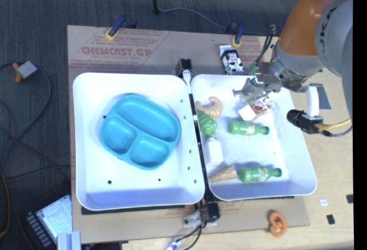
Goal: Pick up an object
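Counting what lies there: two white bins side by side, the left bin (86, 128) holding one blue divided plate (140, 130), the right bin (298, 168) holding two green bottles, one (248, 128) mid-bin and one (259, 173) near the front rim. One croissant (211, 106) and one green round toy (207, 125) crowd the shared wall, with a cone (222, 173) below them. One small red-and-white carton (257, 108) sits just under the gripper (255, 88), near the back rim; whether its claw pinches the carton I cannot tell. Bare floor shows between the two bottles.
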Controlling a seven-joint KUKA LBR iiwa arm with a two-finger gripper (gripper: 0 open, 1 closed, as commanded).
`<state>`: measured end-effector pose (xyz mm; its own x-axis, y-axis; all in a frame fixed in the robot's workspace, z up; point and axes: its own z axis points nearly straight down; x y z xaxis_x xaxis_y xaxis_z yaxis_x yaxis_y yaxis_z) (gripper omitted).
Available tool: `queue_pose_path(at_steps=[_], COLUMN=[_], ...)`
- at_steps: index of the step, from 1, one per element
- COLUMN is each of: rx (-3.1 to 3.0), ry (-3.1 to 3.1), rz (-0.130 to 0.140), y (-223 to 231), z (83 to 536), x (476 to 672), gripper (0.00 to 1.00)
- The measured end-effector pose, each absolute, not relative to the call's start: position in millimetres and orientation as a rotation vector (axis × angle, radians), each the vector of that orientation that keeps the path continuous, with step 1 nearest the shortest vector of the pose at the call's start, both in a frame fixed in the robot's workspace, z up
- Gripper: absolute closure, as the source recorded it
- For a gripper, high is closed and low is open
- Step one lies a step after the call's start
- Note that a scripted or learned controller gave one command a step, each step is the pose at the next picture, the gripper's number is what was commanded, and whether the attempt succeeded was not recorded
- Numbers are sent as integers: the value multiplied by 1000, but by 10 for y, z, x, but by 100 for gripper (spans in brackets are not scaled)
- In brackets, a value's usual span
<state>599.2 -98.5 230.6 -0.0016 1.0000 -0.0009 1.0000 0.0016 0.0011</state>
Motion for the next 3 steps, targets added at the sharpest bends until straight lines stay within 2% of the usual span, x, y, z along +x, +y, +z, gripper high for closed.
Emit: queue_pose_path(at_steps=[1,2,3], rx=[2221,2219,2219], ry=[2218,2222,2221], rz=[-2,-4,-3], y=[-1842,-1852,-1855], z=[2593,2122,2131], x=[6243,6681,6684], gripper=[100,100,0])
